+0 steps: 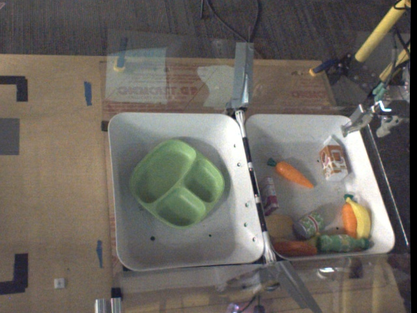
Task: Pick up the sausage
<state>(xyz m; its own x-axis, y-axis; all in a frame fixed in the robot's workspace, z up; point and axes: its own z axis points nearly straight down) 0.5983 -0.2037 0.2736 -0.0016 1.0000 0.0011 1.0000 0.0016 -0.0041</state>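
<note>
The sausage point(295, 247) is a reddish-orange oblong lying along the front wall of the right bin point(373, 175), near its front left corner. It lies between a tan round piece point(280, 225) and a green toy point(343, 242). My gripper point(367, 117) hangs over the right bin's far right corner, well away from the sausage, with nothing seen in it.
The right bin also has a carrot point(293, 173), a small carton point(333, 161), a maroon can point(269, 196), a silver can point(310, 223), and a banana point(361, 216) beside an orange piece point(349, 219). A green divided plate point(177, 182) lies in the left bin point(124, 149).
</note>
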